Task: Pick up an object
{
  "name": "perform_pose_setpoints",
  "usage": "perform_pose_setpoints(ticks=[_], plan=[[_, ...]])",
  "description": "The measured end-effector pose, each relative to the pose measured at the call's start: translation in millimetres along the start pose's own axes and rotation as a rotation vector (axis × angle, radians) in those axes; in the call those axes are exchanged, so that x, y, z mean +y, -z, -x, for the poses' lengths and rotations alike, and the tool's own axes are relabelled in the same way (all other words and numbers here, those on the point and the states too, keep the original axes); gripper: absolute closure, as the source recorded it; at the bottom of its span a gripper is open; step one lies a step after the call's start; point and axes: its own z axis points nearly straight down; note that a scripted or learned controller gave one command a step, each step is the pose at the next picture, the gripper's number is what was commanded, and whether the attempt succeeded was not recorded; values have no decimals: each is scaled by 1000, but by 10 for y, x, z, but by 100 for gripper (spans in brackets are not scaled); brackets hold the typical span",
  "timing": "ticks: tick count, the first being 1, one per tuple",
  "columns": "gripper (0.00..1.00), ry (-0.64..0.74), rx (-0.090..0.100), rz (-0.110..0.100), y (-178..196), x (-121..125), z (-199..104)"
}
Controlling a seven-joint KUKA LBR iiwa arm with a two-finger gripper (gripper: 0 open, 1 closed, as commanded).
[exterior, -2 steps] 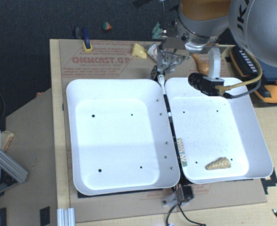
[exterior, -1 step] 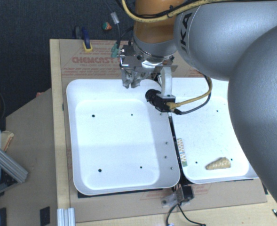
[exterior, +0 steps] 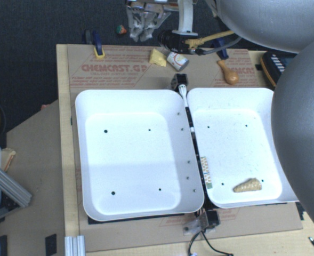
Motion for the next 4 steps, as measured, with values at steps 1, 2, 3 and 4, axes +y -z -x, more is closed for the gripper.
perform_pose_setpoints(ticks=[1, 2, 3, 4], plan=[[100, -7, -10, -34, -1201, -313, 89], [100, -15, -9, -21, -791, -439, 1186], [100, 5, -3, -21, -1412, -56, -21], [100, -12, -8, -10, -669, -19, 747]])
